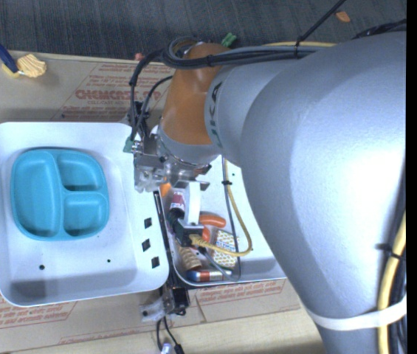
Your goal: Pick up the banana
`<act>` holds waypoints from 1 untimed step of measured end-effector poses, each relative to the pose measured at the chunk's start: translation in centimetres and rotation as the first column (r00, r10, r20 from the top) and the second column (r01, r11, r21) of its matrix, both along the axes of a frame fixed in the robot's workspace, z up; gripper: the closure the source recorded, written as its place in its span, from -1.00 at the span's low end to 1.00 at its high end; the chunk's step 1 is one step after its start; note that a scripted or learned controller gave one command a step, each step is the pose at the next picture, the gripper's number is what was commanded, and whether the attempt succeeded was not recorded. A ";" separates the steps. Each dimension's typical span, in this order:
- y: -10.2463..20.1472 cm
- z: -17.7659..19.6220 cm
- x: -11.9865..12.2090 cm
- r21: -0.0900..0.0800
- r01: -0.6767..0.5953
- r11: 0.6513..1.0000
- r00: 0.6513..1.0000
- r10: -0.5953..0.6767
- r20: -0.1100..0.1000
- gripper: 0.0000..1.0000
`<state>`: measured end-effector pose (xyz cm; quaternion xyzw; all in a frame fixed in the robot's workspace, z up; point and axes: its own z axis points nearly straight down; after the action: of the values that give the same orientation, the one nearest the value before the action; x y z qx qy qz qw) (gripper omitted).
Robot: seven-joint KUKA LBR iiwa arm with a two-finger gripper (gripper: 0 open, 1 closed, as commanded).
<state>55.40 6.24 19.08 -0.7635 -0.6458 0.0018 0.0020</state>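
My gripper [173,192] hangs low over the left end of the right bin [261,265], just beside the wall between the two bins. The grey arm [311,161] with its orange band [186,109] covers most of that bin. Below the gripper lies a small pile: an orange piece [212,220], a pale yellow grid-patterned item [227,245], a brown ridged item [190,257] and a small cylinder with an orange end [205,275]. I cannot pick out a banana's shape among them.
The left bin [68,290] holds a blue divided tray [60,192] at its far left. Both bins rest on brown cardboard [83,87]. A small yellow and blue item [23,65] lies at the cardboard's back left corner.
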 end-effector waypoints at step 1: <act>14.2 2.5 0.9 0.001 0.016 1.000 1.000 -0.016 0.000 1.00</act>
<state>56.26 20.40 21.57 -0.7686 -0.6398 0.0015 0.0023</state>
